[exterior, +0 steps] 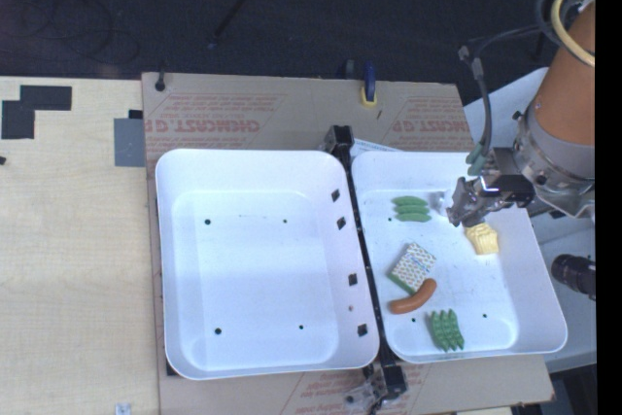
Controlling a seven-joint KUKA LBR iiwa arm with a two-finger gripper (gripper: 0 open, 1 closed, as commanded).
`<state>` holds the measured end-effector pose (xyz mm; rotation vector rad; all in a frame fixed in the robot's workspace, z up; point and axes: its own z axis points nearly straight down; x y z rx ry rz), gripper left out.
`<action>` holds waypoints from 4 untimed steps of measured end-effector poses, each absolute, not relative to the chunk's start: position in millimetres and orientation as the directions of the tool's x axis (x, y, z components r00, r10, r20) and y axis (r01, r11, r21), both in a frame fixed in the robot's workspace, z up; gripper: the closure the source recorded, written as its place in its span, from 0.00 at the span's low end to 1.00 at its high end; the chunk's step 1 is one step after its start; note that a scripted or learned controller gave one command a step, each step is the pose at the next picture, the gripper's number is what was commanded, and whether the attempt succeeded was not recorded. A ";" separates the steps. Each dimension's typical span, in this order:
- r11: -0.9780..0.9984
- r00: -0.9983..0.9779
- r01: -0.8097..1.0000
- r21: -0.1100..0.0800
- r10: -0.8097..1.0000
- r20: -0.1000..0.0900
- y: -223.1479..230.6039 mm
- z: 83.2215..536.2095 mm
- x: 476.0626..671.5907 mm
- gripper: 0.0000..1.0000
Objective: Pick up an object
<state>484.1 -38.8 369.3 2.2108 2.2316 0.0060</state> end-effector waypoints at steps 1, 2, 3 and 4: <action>0.007 -0.007 1.000 0.002 1.000 0.001 21.6 416.6 476.0 1.00; 0.005 -0.005 1.000 -0.005 1.000 -0.002 18.8 423.5 476.3 1.00; 0.011 -0.011 1.000 -0.008 1.000 -0.002 19.7 432.7 476.7 1.00; 0.019 -0.019 1.000 -0.011 1.000 -0.003 20.7 441.9 477.0 1.00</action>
